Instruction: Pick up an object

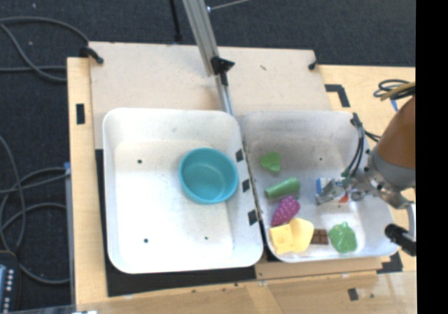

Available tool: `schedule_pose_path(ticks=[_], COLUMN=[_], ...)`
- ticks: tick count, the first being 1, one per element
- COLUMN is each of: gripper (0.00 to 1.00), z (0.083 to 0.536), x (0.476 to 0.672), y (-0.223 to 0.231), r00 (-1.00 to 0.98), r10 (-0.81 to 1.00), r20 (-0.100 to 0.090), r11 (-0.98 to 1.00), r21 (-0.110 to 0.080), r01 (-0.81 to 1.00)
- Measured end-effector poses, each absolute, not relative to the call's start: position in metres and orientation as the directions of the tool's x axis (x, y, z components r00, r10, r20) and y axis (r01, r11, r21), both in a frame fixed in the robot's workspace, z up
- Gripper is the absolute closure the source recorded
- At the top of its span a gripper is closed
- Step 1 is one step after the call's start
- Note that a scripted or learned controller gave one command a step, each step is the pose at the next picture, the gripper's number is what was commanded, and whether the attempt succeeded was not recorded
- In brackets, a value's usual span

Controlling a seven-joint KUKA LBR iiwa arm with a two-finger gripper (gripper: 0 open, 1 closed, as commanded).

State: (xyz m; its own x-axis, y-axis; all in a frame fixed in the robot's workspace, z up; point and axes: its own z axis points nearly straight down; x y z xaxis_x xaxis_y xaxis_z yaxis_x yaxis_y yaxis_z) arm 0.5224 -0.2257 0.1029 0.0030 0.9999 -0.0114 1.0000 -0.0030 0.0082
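Hovering low at the right of the right bin [297, 122], the tool [333, 191] holds nothing visible; whether it is spread or pressed together I cannot tell. The nearest object, a green leafy toy [342, 236], lies just below it toward the frame's bottom edge, with the brown block [319, 238] beside.

Camera, single, fixed: mounted above the bench [196, 82], looking down at a slant from a middling height, so that both white bins sit near the middle of the frame, the left bin [126, 166] and the right bin [308, 131] side by side. Field of view: takes in the whole bench top, dark floor with cables [28, 54] beyond its far and left edges, and a metal pole [199, 15] slanting in from the top. Arm [400, 141]: enters at the frame's right side.
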Motion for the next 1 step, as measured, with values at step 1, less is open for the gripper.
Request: schedule_pose_path(ticks=[1], gripper=[1.0], z=[0.1166], x=[0.5242], y=[-0.2259], r00=[0.004], r10=[1.0], r20=[-0.01], r11=[-0.004], r21=[0.014], r01=[1.0])
